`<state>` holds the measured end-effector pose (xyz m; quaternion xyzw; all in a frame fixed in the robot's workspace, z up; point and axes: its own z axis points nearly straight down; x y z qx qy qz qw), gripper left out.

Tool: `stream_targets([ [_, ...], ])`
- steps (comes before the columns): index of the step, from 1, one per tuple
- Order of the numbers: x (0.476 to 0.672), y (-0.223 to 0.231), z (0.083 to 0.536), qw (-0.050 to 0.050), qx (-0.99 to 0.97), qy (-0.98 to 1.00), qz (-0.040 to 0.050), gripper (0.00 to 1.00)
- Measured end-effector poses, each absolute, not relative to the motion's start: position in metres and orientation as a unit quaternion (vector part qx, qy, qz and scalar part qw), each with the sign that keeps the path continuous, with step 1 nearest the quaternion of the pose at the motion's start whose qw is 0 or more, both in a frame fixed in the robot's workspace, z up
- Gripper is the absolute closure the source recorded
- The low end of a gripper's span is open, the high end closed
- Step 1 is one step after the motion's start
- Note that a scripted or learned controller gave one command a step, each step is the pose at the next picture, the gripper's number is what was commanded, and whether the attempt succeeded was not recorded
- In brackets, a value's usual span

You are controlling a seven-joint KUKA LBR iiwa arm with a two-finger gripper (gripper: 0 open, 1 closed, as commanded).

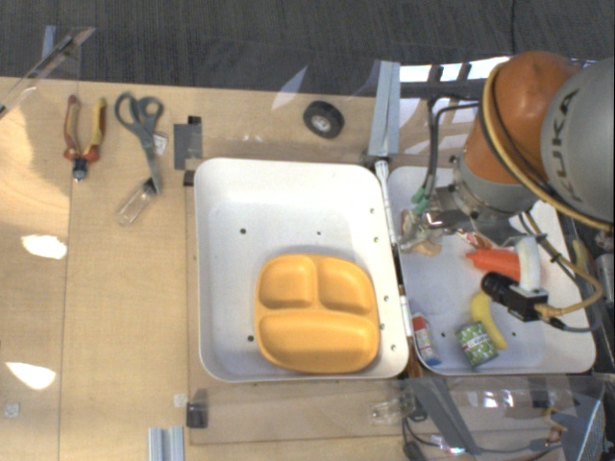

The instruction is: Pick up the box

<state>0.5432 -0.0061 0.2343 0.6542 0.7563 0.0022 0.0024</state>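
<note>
The right bin (575, 357) is crowded. The small green printed box (478, 344) lies near the bin's front wall, in its middle part. A yellow, banana-like piece (486, 314) lies just behind it and seems to touch its upper edge. A slim tube with a red band (424, 340) lies to the left, along the wall shared with the other bin. Further back are an orange-red item (492, 258) and a white one (528, 256). A black plug on a cable (510, 296) hangs over the bin between them and the box.

The grey arm with its orange band (509, 113) covers the back of this bin. Its pincer (424, 230) hangs low over the back left corner, well apart from the box. Wires and metal parts clutter it, so I cannot tell whether it is apart or together, and nothing shows in its hold.

The left bin (208, 257) carries a large yellow compartment tray (315, 312) near its front.

The bench (96, 305) is pale wood with bright patches of light on its left. On it lie red-handled pliers (82, 134), grey scissors (144, 134) and a black roll of tape (324, 118). Dark ribbed flooring (240, 17) runs behind the bench.

The box sits turned at a slant to the bin walls. It looks nearly square from here, so its long axis cannot be told.
</note>
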Motion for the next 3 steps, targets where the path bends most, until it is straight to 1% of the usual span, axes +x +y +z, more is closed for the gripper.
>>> stream_targets([
  [1,0.529,-0.060,0.185,0.002,0.596,0.803,0.0014,1.00],
  [2,0.575,-0.011,0.253,0.003,0.523,0.852,0.0019,1.00],
  [3,0.570,-0.039,0.307,0.005,0.388,0.922,0.0018,1.00],
])
